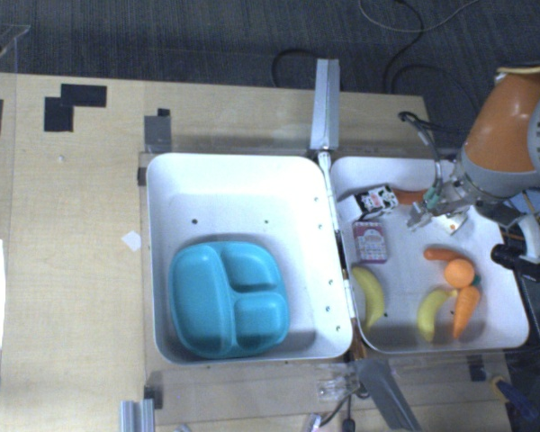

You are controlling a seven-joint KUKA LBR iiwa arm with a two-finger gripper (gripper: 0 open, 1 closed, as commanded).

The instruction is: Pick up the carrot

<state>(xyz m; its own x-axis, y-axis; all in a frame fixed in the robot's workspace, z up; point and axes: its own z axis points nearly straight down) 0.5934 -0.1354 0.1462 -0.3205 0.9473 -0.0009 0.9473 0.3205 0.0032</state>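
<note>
Hovering above the back part of the right bin [513,331], the end effector [439,203] hangs well apart from the carrot [465,310], so the pick looks barely begun; whether it is released or clenched I cannot tell, since its tip is small and tangled with cabling from this slant. Nothing orange sits at the tip. The carrot lies near the front right corner of the right bin, pointing toward the front wall, its thick end just beside an orange [459,272] and its side close to a banana [431,311]. A second slim orange piece [440,254] lies just behind the orange and may be another carrot, though I cannot be sure. A further banana [370,294], a small pink packet [370,241] and a small dark-and-white item [376,200] lie toward the bin's left side. The left bin [162,241] holds a teal divided tray [229,297]. Left to do, as I judge it: move forward over the carrot, descend, close on it and lift, taking care not to catch the neighbouring banana or orange
</note>
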